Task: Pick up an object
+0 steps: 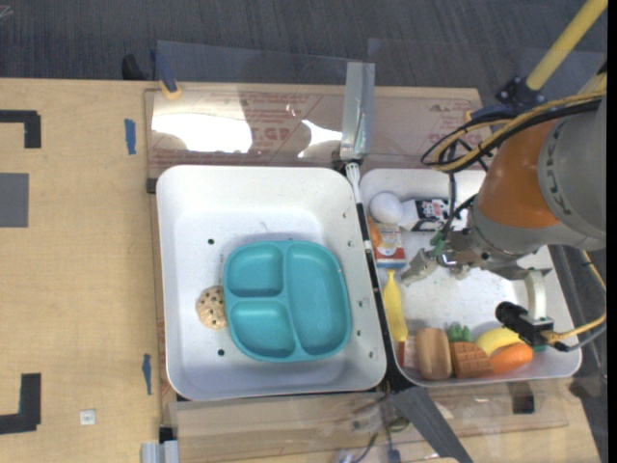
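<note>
Toy food crowds the lower edge of the right bin [453,299], low in the frame: a bread-coloured piece [433,352], a waffle-like block [469,358], a yellow fruit [494,340] and an orange ball [512,357], packed touching one another. A long yellow piece [393,309] lies along the bin's left wall, with a white ball [386,205] further up. The gripper [424,263] hangs right of centre over bare bin floor, just beside the upper end of the long yellow piece and well apart from the cluster below; nothing shows in its grasp, and whether it is parted or clenched cannot be told from this slant. All these pieces look like light, stiff, smooth plastic, likely to skid or roll under a glancing touch. The long yellow piece seems best taken across its narrow middle, though the wall crowds one side. At frame centre, the left bin [193,220] carries a teal divided plate [286,299] with a cookie [211,306] touching its left rim.
</note>
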Robot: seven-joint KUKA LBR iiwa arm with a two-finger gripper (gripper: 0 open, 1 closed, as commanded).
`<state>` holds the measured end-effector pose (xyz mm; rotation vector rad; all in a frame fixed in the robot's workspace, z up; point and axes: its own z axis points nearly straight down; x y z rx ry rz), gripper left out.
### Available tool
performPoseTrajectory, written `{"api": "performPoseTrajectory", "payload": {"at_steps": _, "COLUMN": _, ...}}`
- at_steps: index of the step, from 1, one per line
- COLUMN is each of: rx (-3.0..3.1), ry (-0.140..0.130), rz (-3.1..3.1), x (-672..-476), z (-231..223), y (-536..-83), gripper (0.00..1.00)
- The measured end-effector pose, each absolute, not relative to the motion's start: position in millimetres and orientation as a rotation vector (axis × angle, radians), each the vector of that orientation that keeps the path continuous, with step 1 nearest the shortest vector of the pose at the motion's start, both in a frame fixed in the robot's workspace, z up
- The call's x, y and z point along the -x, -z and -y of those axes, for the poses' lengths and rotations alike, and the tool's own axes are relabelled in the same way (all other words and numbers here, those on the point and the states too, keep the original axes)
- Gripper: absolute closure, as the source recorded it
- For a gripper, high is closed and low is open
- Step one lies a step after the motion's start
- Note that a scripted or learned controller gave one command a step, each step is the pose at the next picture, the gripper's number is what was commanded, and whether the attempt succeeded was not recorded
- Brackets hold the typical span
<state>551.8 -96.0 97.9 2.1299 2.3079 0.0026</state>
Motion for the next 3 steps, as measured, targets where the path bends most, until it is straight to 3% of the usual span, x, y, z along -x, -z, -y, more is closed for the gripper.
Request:
{"api": "performPoseTrajectory", "payload": {"at_steps": 1, "rx": -2.186, "ry": 0.002, "rz": -2.254, "x": -478.7, "z": 148.0, "y": -133.5, "gripper": 0.0}}
{"api": "performPoseTrajectory", "payload": {"at_steps": 2, "rx": -1.985, "ry": -0.002, "rz": -2.43, "x": -480.4, "z": 101.9, "y": -87.2, "gripper": 0.0}}
{"api": "performPoseTrajectory", "payload": {"at_steps": 3, "rx": -2.222, "ry": -0.005, "rz": -2.215, "x": -548.9, "z": 96.9, "y": -87.3, "gripper": 0.0}}
